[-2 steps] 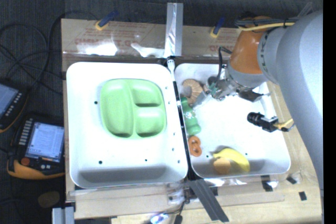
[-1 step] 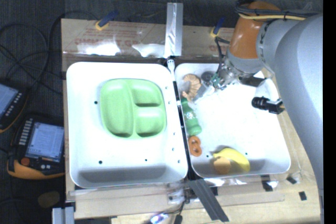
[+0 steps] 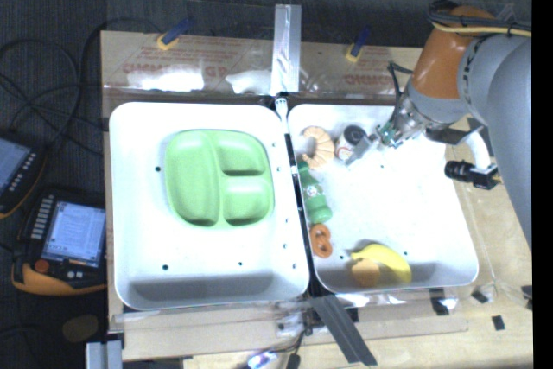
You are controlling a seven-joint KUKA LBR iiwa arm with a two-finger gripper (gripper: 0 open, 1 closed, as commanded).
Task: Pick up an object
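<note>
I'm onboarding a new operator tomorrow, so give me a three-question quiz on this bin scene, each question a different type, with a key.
1. True or false: the green divided plate lies in the same bin as the green bottle.
2. Multiple choice: the gripper is over which part of the right bin? A) near edge B) far end C) centre
3. Fill in: the banana lies near the right bin's ____ edge.

Key: 1 false; the plate is in the left bin. 2 B. 3 near.
</note>
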